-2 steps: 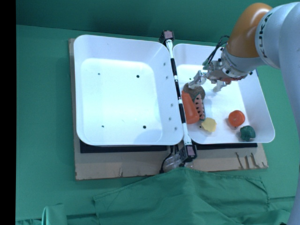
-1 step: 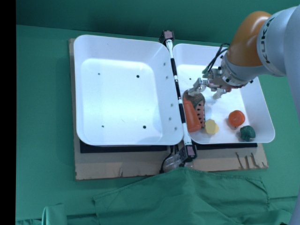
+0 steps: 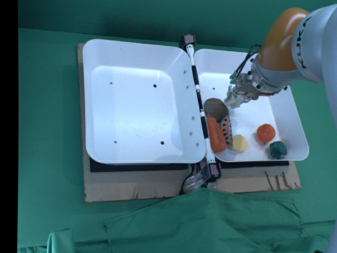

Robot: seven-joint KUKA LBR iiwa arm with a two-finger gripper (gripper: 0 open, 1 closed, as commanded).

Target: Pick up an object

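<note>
Six small objects crowd the right bin [image 3: 295,117], left bin [image 3: 100,62] bare.
I've got the gripper [image 3: 235,100] above the brown piece [image 3: 215,107], nearest target by the divider; whether it's spread or pinched, I can't tell.

The two bins are plain glossy white; the left bin [image 3: 137,101] carries a few small dark dots across its floor. Along the divider strip [image 3: 198,101] between them runs a black-and-white banded pattern. Just right of that strip lie a dull brown round object [image 3: 215,108], an orange-red carrot-shaped piece [image 3: 215,134] and a watermelon slice [image 3: 227,129] in red with dark seeds and a dark rind. Farther right of the strip sit a pale yellow piece [image 3: 240,143], an orange-red round fruit [image 3: 265,133] and a dark green lumpy piece [image 3: 277,149]. The arm [image 3: 310,41] is grey with an orange band. Green cloth [image 3: 47,115] surrounds tan cardboard [image 3: 131,191]
</note>
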